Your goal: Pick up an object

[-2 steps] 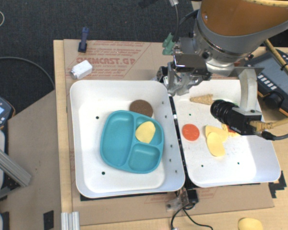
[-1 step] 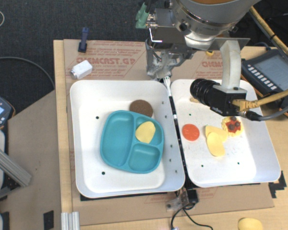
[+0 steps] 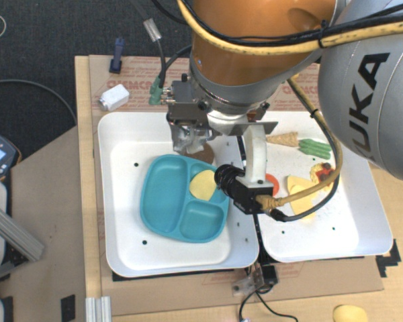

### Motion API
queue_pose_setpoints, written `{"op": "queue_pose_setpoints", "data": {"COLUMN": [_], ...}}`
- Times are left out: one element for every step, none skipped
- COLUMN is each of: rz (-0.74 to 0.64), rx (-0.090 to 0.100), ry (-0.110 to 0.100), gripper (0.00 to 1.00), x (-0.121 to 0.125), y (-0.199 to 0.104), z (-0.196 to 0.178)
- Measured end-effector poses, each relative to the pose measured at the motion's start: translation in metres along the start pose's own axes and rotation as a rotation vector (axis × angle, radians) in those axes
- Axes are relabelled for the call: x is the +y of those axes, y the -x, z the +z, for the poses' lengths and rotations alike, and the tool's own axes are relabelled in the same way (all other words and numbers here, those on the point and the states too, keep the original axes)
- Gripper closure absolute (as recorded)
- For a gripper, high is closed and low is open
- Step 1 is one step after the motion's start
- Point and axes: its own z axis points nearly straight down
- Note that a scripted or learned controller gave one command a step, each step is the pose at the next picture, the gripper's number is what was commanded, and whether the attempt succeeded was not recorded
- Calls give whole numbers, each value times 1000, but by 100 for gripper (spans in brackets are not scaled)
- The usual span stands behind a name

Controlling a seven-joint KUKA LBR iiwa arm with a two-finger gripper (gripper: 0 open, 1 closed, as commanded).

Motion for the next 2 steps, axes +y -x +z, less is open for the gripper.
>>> {"op": "queue_pose_setpoints", "data": {"rz": [1,5], "rx": [12,-3], "ry": [26,-5], "gripper": [100,100], "x": [0,0], "y": [2,2], "z": [-121,27]}}
